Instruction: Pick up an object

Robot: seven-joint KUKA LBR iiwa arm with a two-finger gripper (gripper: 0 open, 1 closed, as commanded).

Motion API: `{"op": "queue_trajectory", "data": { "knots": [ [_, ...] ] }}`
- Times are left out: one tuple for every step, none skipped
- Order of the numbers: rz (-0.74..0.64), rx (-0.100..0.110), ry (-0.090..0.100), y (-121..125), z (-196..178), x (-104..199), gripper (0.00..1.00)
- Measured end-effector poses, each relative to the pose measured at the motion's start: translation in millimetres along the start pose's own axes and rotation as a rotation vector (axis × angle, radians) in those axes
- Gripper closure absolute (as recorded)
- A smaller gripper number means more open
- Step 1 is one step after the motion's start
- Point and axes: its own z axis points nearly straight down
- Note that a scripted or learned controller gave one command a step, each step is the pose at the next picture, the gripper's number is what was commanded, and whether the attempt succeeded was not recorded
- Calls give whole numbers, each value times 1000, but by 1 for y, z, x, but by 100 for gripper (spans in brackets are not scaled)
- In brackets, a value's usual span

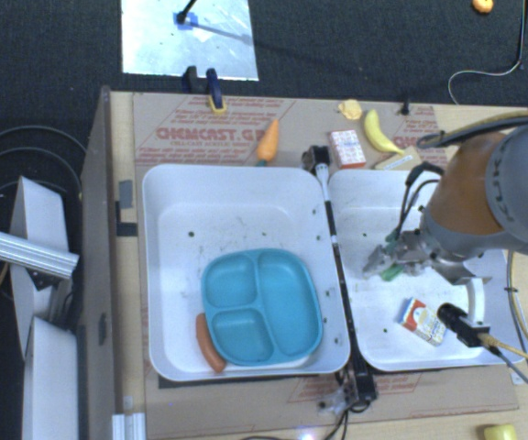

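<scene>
Risk lies in a glancing grip; hand (388,264), spread I cannot tell, sits low in the right bin (365,209) over something green, small carton (423,320) lying near, untouched.

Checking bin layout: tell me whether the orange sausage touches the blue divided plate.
Touching. The camera view shows the orange sausage lying against the blue divided plate at its lower left rim.

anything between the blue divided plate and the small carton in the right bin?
In the camera view, the blue divided plate and the small carton are separated by the bins' adjoining rims, then bare white floor of the right bin.
</scene>
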Motion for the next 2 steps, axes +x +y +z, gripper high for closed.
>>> {"op": "queue_trajectory", "data": {
  "knots": [
    [3,3,1,-2,-10,-1,100],
    [4,4,1,-3,-10,-1,0]
  ]
}}
